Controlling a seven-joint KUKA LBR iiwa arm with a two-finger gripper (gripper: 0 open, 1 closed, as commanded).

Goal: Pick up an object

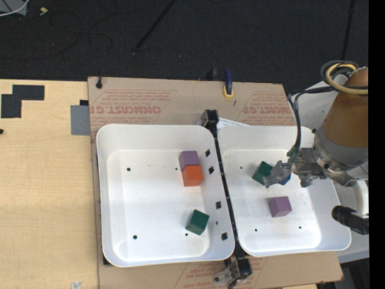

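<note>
The hand (278,174) sits low against the green block (261,173), left of the purple cube (280,206). Its grip I cannot tell; it seems mid-grasp. Next comes a clean lift.

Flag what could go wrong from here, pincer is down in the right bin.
1. The pincer sits right against the green block, partly covering it; closing off-centre may push it away rather than grip it.
2. The purple block lies just below; a sideways move could knock it.
3. A blue piece by the pincer is unclear, so contact is hard to judge.
</note>
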